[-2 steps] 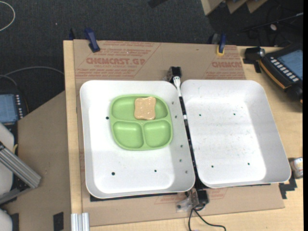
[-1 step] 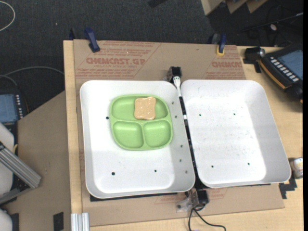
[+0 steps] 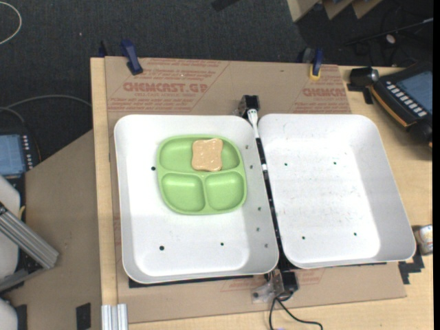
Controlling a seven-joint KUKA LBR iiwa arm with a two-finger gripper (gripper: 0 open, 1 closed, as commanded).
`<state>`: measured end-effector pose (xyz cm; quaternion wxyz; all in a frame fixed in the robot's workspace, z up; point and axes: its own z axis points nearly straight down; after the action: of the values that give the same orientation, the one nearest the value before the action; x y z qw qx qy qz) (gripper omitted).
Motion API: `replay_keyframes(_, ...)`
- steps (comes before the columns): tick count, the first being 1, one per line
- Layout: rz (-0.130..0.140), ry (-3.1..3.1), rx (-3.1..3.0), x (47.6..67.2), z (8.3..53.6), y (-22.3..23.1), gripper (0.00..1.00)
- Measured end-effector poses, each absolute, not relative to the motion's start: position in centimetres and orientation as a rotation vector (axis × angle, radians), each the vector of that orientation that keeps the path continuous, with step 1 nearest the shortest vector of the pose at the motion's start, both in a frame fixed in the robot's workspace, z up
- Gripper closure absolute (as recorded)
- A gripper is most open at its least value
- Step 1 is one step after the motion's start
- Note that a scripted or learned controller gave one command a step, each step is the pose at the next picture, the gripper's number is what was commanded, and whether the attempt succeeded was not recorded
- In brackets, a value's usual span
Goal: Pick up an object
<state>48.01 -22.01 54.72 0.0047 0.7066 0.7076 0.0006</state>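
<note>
Two white bins sit side by side on a brown cardboard sheet (image 3: 172, 81) with red letters on it. The left bin (image 3: 137, 253) and the right bin (image 3: 330, 205) touch along their inner edges, and that seam runs from 12 o'clock down to 6 o'clock in the middle of the view. The right bin has a bare white floor with a few small dark dots, so there is lots of open room there. In the left bin, the floor is open toward 6 o'clock and along the 9 o'clock side.

A green plate (image 3: 180, 192) lies flat in the left bin, toward the bin's 12 o'clock end. Its 3 o'clock edge is near the bin wall by the seam. The plate has three hollows: one long one at 12 o'clock and two small ones at 6 o'clock.

The thing to pick up is a piece of toast (image 3: 206, 155). It is tan, nearly square, with soft corners and a paler middle. It lies in the long hollow at the plate's 12 o'clock side, a bit toward 1 o'clock, with green showing on both sides of it.

A blue clamp (image 3: 130, 57) grips the cardboard at 11 o'clock and another clamp (image 3: 316, 64) grips it at 1 o'clock. A black clip (image 3: 249, 104) sits at the top of the seam. A dark device with a screen (image 3: 405, 95) at 2 o'clock is cut off by the edge. Thin wires (image 3: 282, 308) at 6 o'clock are hard to make out.

I cannot tell how far open the pincer is, or if it has hold of anything.
</note>
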Motion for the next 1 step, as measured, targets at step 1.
replay_keyframes(1, -0.006, 2.231, 2.225, 47.92, 45.73, -18.93, 1.00)
